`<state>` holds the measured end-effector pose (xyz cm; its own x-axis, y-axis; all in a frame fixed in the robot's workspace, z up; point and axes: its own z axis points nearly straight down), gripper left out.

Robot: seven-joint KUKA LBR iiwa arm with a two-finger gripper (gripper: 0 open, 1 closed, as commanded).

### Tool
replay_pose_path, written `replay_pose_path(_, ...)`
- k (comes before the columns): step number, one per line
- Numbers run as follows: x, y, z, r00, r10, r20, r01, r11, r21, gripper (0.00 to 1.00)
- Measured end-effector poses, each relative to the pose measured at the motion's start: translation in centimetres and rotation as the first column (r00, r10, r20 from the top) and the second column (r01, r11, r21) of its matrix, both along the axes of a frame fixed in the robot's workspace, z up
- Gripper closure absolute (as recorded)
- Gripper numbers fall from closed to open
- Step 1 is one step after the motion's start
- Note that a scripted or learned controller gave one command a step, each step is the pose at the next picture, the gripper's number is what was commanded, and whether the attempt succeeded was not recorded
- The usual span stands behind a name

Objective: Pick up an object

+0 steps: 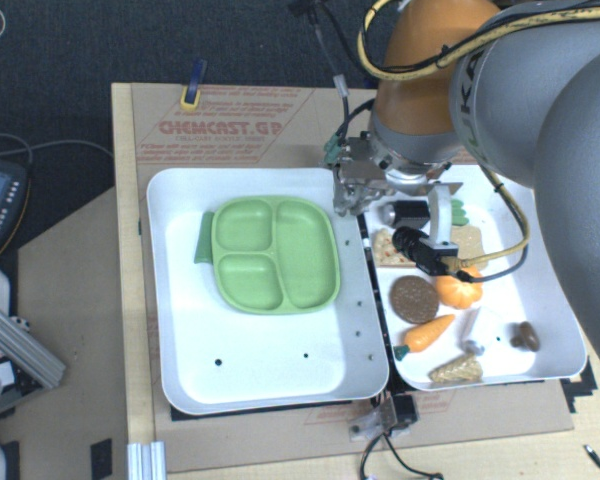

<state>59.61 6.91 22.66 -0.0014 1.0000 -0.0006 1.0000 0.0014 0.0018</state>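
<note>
Cardboard-covered tabletop (230, 118) over dark carpet (80, 28), two white bins (180, 348) (550, 308), one green divided plate (276, 254) left, two orange carrots (427, 333) (458, 290) and one brown disc (414, 298) right, tool (358, 193) over the shared rim, its grip impossible to tell.

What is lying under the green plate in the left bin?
A darker green flat piece sticks out from under the left edge of the green plate. The plate covers the rest, so its full shape cannot be seen.
</note>
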Motion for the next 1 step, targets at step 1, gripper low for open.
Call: replay_pose_path(1,-1.43,-0.79,-0.82,1.000,-0.003,-0.006,0.003,1.000,0.000,1.00)
